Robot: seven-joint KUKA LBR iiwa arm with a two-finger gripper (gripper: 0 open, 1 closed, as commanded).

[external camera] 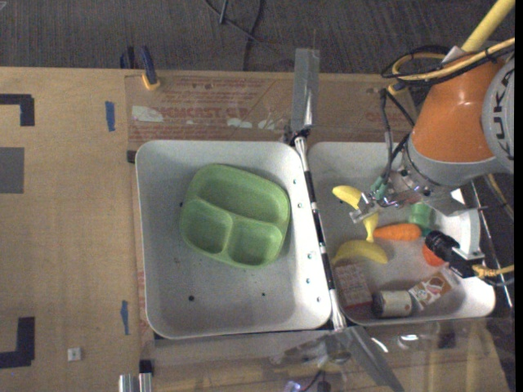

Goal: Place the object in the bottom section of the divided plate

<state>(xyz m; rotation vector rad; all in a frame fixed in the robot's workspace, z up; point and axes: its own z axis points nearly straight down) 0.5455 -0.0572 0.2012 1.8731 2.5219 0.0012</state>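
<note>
From my remote station I log the arm (470, 113) entering from the right of the frame, its orange band above the right bin (482, 296). The gripper (369, 207) hangs low over the upper left part of that bin, just beside a small yellow banana piece (347, 194); I see nothing clearly caught between its fingers, and whether the jaws are spread or pressed together I cannot tell from this angle. Right below it lie an orange carrot (398, 233) and a larger yellow banana (361, 252) (the two sit close together, mid-bin). Toward the lower edge of the bin I note a dark can (394, 303) on its side and a brownish carton (352, 282). The green divided plate (235, 216) rests in the left bin (163, 284), centre of the frame, well apart from the gripper; its three sections hold nothing.
</note>
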